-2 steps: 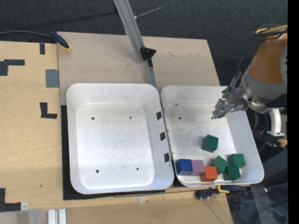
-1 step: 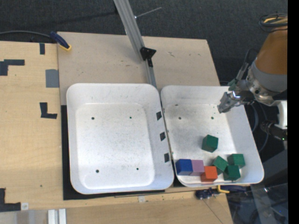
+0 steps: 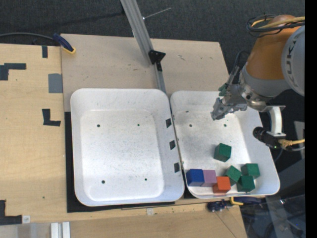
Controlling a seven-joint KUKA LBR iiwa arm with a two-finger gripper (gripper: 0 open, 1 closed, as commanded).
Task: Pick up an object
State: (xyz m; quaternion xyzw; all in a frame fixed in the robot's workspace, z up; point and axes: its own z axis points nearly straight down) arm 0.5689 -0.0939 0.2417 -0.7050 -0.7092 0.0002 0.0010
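Small toy blocks are seen in the right bin (image 3: 184,103), near its front edge. A lone green block (image 3: 223,151) sits by itself, a little way from the rest, and it looks like the easy one to pick. By the front wall a blue block (image 3: 195,177) touches a light purple block (image 3: 209,177), and an orange block (image 3: 222,184) sits just beside that one. Three more green blocks (image 3: 243,176) are packed close together at the corner. The blocks are judged to be light, hard and not easy to break. Their flat sides look smooth, so a block could slip or turn if it is pinched on its corners. The lone green block should best be held on two flat sides that face away from each other, and there is free room all around it for that. The packed blocks would be harder, since they leave little room between them. The gripper (image 3: 218,112) hangs over the back part of the right bin, well apart from the blocks, and nothing is seen in it. Whether it is spread apart or closed up cannot be told, because its tip is dark and small. The left bin (image 3: 79,103) is beside the right one. Part of the arm is cut off at the edge.
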